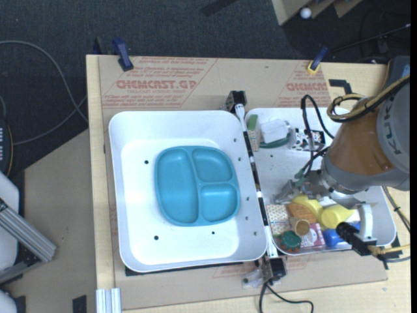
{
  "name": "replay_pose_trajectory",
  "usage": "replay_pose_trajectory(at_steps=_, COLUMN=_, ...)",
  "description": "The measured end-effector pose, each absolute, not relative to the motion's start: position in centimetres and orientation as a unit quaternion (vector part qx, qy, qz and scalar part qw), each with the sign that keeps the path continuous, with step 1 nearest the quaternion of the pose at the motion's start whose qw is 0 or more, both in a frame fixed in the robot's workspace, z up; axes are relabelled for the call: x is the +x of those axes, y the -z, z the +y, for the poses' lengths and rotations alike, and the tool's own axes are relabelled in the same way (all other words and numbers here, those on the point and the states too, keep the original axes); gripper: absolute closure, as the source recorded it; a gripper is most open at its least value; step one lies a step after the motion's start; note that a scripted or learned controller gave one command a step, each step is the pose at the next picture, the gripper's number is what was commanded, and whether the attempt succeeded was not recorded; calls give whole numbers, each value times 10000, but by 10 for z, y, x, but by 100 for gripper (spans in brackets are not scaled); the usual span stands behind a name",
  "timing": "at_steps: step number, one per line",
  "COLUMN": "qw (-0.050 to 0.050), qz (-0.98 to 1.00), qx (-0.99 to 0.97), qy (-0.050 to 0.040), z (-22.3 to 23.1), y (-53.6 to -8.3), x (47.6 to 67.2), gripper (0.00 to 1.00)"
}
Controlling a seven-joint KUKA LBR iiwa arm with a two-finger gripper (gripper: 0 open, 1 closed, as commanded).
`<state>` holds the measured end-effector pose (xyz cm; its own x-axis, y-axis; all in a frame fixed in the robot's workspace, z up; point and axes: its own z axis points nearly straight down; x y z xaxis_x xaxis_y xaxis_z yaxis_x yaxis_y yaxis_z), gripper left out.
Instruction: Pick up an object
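Our arm (pixel 365 149) reaches low into the right bin (pixel 384 230) over the yellow toy (pixel 305 208); we cannot tell the claw's (pixel 301 189) state. The blue divided plate (pixel 195 184) lies in the left bin (pixel 130 142).

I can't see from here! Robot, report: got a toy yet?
Gripper low in right white bin, fingers unclear. Yellow plastic toy just below. Clutter crowds it.
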<state>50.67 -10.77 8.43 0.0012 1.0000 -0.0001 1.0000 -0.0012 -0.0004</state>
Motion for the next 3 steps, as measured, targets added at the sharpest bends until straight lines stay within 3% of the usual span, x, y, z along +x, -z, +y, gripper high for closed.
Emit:
replay_pose_trajectory(at_steps=1, qw=-14, qz=-7068, qx=-7074, qy=12, z=-107, y=-94, x=508, gripper=100)
replay_pose_trajectory(at_steps=2, qw=-10, qz=-7074, qx=-7068, qy=5, z=-95, y=-193, x=546, gripper=100)
replay_pose_trajectory(at_steps=3, qw=-3, qz=-7073, qx=-7069, qy=1, z=-95, y=-192, x=546, gripper=0)
